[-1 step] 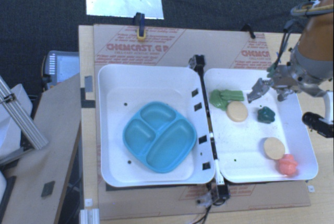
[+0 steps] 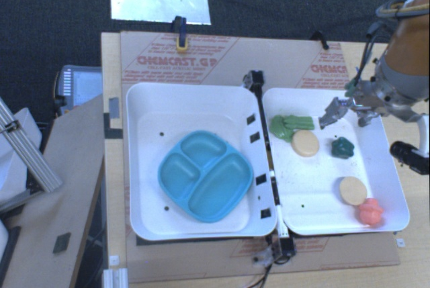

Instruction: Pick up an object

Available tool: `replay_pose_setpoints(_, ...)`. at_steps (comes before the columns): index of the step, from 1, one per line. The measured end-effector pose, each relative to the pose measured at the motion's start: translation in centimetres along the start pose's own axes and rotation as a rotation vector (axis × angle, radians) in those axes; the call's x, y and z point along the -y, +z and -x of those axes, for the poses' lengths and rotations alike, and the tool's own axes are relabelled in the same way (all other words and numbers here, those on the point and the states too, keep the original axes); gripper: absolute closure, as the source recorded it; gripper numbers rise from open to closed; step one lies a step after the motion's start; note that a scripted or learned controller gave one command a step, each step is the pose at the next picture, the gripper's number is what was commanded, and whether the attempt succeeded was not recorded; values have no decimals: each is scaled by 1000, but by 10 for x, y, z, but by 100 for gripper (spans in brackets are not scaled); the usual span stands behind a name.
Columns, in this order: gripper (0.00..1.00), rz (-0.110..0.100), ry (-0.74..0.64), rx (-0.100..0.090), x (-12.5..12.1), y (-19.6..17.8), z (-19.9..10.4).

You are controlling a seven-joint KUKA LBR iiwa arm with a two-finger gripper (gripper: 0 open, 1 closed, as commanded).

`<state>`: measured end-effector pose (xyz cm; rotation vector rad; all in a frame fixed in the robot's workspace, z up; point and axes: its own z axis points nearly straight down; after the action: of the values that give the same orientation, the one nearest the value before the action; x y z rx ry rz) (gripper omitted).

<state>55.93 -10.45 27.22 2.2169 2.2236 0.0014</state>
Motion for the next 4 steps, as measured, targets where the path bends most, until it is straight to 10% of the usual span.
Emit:
replay_pose_setpoints(3,0,-4,3,-1,-9,136,0)
replay_pose_setpoints(4,100,1,2,0,-11,122,0)
